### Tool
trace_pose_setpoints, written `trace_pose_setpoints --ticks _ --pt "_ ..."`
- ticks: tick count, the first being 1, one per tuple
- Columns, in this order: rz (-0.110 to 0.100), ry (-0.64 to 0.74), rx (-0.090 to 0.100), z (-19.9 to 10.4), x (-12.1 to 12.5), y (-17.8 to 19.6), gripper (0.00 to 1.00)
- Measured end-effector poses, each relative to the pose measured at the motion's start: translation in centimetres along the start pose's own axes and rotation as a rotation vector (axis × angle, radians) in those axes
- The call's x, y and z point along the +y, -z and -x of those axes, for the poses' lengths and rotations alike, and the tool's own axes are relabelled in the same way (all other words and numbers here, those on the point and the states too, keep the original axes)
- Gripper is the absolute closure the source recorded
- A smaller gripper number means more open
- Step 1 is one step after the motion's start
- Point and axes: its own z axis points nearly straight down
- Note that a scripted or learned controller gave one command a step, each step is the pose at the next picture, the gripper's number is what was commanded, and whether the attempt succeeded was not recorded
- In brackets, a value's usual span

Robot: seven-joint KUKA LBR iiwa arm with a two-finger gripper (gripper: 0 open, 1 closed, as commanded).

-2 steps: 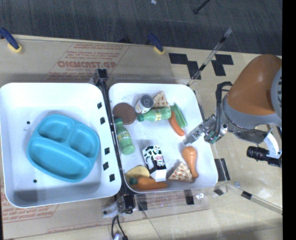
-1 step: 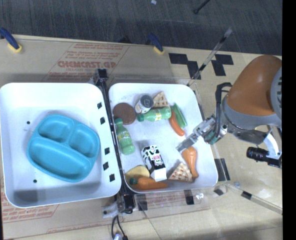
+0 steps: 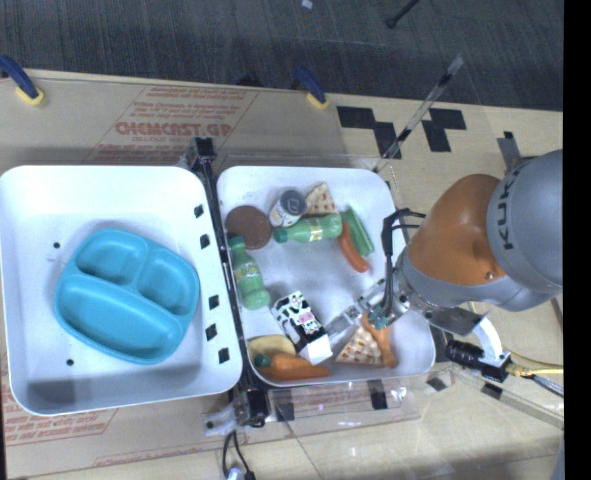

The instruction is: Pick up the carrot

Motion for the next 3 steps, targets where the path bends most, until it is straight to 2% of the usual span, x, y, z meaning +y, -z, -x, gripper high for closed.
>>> trace_pose_setpoints --ticks 1,2,3 --pt "-0.001 0.013 -0.002 0.1 0.1 1.1 1.00" --pt "0.001 -0.370 0.001 -3.1 4.3 9.9 1.00" --pt "-0.001 -0.372 0.002 -3.1 4.2 9.8 0.00"
